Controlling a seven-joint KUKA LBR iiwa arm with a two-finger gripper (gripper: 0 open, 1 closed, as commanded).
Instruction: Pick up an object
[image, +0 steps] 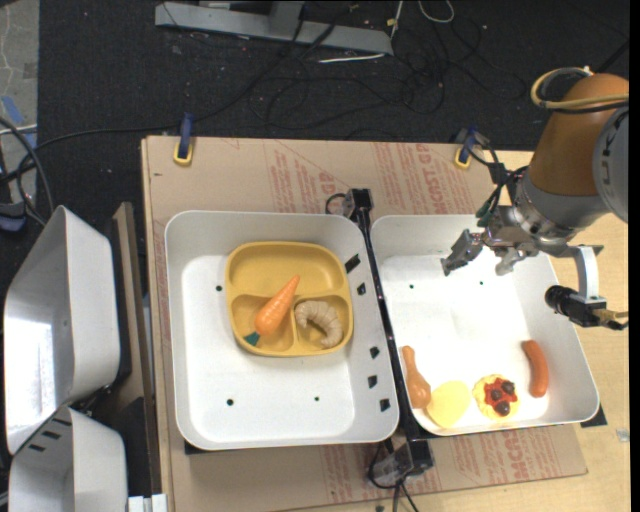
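Gripper (487, 253) spread open over far part of right bin (560, 330), holding nothing, well apart from sausage (538, 367).

You are looking at two smooth, glossy white plastic bins (205, 300) on a matt brown cardboard sheet (270, 170) with red print, the left bin holding a satin yellow plastic plate (250, 270). Toy food, from the carrot (277, 305) to the sausage (537, 367), looks like smooth moulded plastic. The arm's orange band (590, 100) shines glossy above the dull grey metal gripper (487, 252).
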